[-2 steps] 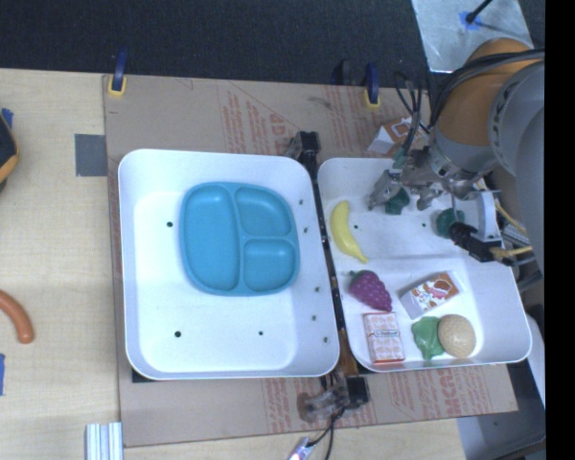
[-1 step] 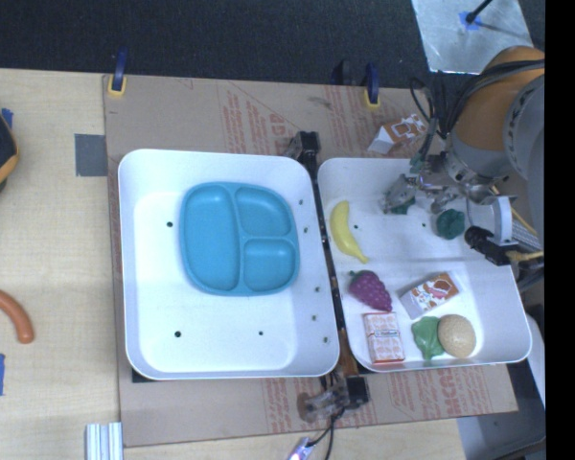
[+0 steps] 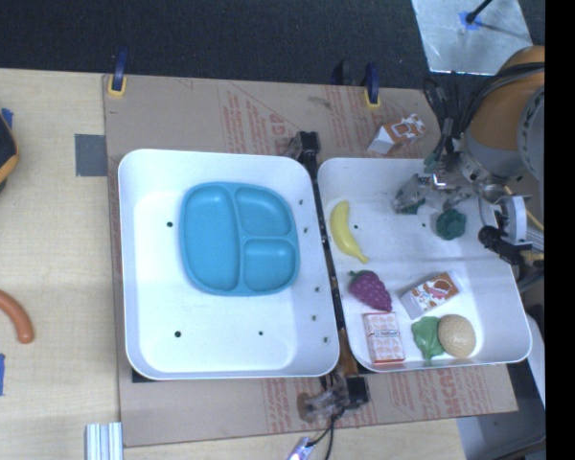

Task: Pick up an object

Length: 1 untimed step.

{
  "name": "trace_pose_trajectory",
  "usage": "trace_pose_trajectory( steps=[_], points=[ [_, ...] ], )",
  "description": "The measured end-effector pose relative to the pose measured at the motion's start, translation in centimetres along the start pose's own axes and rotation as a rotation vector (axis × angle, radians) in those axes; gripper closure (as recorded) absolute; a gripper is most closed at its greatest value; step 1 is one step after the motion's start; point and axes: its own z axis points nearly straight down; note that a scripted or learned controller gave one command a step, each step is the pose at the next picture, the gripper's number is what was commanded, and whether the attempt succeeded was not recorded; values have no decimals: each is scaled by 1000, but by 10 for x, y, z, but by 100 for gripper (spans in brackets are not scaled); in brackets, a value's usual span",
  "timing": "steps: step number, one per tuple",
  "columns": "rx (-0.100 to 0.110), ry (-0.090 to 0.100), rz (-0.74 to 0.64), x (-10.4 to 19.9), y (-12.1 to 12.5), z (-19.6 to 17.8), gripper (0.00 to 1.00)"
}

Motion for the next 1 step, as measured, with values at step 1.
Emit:
trace_pose_trajectory(
  steps=[1],
  points=[
    [3,1,0,9,0,0,0]
  ],
)
